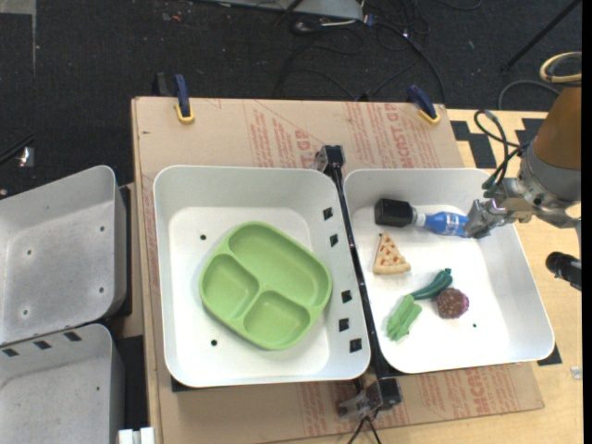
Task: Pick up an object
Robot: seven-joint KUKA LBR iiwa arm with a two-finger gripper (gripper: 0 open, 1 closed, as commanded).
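Note:
In the right bin (518,331) lie a small bottle with a black cap and blue label (421,216), a pizza-slice toy (390,255), a green leafy toy vegetable (413,304) and a dark red round toy (452,302). My gripper (483,218) hangs at the bin's right rear, its tip right at the blue end of the bottle. The wrist hides the tip, so whether anything sits in it is hidden.
The left bin (185,340) holds a green divided plate (265,285). A black divider with clips (347,266) runs between the bins. Grey lids (55,239) lie to the left of the bench. Cables trail at the right by the arm (560,146).

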